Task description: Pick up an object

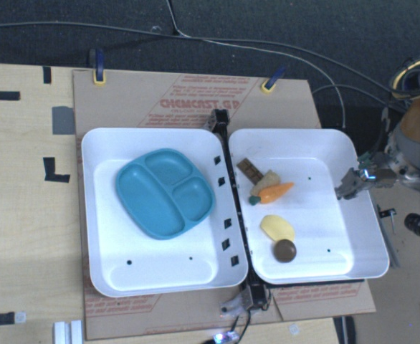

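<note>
Overhead camera first, and it is my one view: two white bins side by side, left bin (99, 213) bearing a blue divided plate (165, 192), right bin (339, 145) bearing the small stuff. I count a brown block (249, 168) near the divider, an orange carrot-shaped piece (276, 191) just beside a tan lump (266, 180), then a yellow piece (277, 227) touching a dark brown ball (284, 250) lower down.

My gripper (352, 185) sits over the right bin's right wall, well apart from every one of those objects. Nothing lies between its tips, so it carries nothing. How wide it stands, I cannot tell from up here; it is too small and too dark against the rim.

So I judge we're at the very start: approach, no grasp made. Next move, as I read it, calls for travelling left across the bin floor, choosing one target, and dropping squarely over it. Carrot and tan lump crowd each other; yellow piece and ball touch, so either pair risks a nudge.
</note>
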Action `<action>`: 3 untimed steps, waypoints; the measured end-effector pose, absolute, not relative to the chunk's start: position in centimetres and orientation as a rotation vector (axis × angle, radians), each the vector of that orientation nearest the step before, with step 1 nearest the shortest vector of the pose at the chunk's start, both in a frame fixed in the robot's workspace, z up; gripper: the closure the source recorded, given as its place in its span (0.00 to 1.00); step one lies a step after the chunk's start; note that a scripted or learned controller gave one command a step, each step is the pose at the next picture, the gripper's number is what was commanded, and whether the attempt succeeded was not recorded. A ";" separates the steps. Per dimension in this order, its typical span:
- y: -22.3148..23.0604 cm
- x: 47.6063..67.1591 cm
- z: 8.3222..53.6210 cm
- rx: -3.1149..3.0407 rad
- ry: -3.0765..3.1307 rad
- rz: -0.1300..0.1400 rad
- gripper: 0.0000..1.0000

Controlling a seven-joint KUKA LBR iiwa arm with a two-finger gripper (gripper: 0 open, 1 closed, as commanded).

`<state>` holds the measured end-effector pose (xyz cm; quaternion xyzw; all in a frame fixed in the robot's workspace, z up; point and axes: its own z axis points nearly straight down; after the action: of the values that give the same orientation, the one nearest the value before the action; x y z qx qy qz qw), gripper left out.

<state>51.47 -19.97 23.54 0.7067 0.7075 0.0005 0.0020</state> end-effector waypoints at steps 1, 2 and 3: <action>-13.9 53.1 23.3 2.214 2.230 0.001 1.00; -8.9 54.7 22.0 2.216 2.230 -0.001 1.00; -3.7 56.6 21.0 2.215 2.231 -0.001 1.00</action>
<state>56.56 -3.69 20.95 0.7047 0.7095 -0.0004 -0.0011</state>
